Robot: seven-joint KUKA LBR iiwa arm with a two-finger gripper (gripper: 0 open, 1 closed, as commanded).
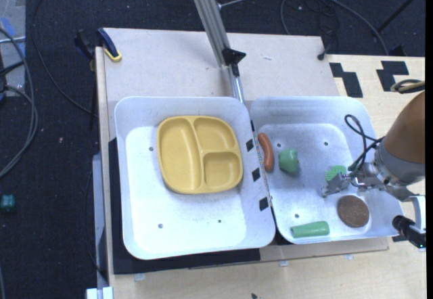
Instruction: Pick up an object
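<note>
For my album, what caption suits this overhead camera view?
Robot gripper low in the right bin among toy foods; yellow divided plate sits left.

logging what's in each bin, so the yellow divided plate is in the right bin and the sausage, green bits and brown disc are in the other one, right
Not quite: the camera view shows the yellow divided plate in the left bin, not the right one. The sausage, the green bits and the brown disc lie in the other bin, the right bin, as you said.

yellow tray (200, 154); orange sausage (266, 152); green block (289, 161); brown disc (353, 211); white bins (135, 176).
</note>
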